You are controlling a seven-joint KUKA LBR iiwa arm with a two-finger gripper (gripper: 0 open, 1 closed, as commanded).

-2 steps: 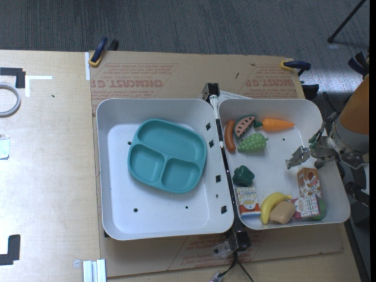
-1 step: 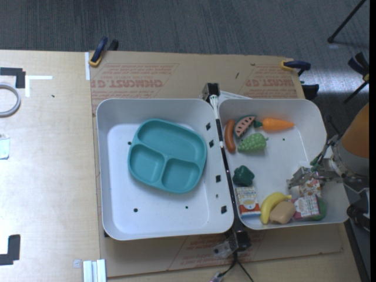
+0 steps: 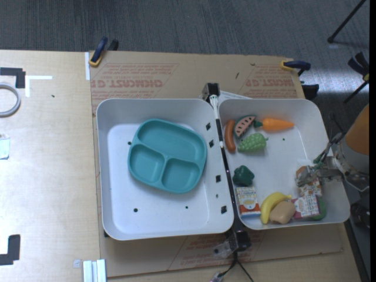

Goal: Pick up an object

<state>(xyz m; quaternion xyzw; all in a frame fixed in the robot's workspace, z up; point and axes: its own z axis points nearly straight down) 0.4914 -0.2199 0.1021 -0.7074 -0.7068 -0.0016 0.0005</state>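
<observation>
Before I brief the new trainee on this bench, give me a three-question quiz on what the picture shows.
1. True or false: the teal divided plate lies in the same bin as the banana.
2. Which toy lies nearest the orange carrot? A) watermelon slice B) banana C) juice carton
3. Fill in: the gripper is over the ____ bin's right side.

Key: 1 false; 2 A; 3 right.

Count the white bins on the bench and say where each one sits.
2. The left bin holds a teal divided plate. The right bin holds toy food, with the gripper over its right side.
</observation>
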